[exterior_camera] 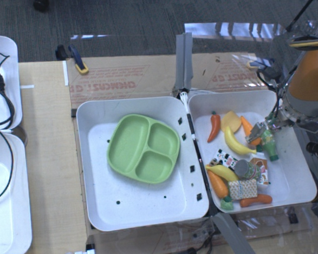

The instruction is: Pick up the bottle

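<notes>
We see two shallow white bins side by side on a cardboard-covered bench: the left white bin [91, 172] and the right white bin [297, 168]. In the left bin lies a light green plastic plate with three compartments [144, 148], roughly at its middle. The right bin holds a jumble of toy food. Toward its far left stands a small red chili pepper [214, 126], beside it a pale yellow wedge [230, 121] and a small orange carrot-like piece [247, 125]. A yellow banana [237, 144] curves through the middle of that bin, and a second yellow banana [222, 171] lies nearer, touching a larger orange carrot [218, 185]. A round grey lid-like disc [243, 169] sits just beside a tan woven-looking square [242, 189], with a red-orange sausage-shaped piece [256, 200] at the near edge. The small green plastic bottle [269, 145] lies in the right part of the right bin, just right of the banana. The grey arm with its orange band [306, 78] reaches in from the right, and its two-finger gripper [261, 132] sits right at the bottle's far end; we cannot tell how the claw is set, nor whether it touches the bottle.
</notes>
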`<act>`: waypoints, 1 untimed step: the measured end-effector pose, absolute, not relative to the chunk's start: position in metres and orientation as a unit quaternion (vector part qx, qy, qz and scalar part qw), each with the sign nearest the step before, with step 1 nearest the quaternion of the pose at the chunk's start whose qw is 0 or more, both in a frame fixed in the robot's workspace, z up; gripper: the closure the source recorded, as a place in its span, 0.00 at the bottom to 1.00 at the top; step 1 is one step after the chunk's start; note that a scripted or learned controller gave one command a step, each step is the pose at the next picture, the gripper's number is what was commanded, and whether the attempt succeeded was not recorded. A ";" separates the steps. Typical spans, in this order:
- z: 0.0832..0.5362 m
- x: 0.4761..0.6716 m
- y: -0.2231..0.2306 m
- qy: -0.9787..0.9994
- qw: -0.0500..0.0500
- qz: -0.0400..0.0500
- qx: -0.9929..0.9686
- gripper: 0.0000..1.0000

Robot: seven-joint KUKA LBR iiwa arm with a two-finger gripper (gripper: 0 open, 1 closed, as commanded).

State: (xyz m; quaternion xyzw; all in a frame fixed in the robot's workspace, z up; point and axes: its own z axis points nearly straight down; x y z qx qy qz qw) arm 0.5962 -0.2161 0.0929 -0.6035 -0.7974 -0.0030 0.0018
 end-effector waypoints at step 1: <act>0.102 0.597 -0.218 -0.796 0.000 -0.002 -0.605 1.00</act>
